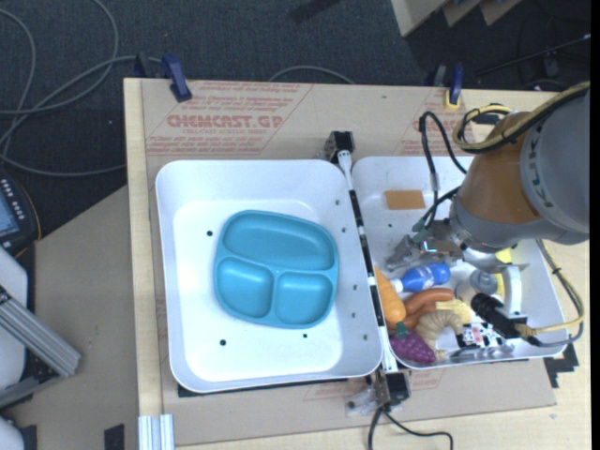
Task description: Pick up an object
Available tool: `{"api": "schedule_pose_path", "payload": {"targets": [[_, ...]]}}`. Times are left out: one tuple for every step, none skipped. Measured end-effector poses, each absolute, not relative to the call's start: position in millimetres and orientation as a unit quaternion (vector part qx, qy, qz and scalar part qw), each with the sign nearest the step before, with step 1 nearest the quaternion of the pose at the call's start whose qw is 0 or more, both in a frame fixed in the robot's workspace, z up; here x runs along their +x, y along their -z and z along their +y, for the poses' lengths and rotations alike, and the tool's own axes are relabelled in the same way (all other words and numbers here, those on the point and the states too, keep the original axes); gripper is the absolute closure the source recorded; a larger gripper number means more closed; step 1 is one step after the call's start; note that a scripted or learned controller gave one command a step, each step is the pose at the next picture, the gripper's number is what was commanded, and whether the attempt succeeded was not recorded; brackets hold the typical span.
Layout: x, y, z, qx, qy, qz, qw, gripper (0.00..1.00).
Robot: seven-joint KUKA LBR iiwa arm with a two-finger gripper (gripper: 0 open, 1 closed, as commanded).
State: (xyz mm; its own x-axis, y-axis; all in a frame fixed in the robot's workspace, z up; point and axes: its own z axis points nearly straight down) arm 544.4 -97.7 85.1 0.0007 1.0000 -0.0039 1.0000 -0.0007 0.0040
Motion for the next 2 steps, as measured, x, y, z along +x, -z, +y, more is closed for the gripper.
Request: {"api": "schedule_pose_path", "payload": {"targets": [[476.1, -84, -151, 0.708, -0.0002, 0.706, -0.006, 0.00], [534.4, -85, -165, 0.706, -0.0026, 0.709, 0.000, 0.00]]}}
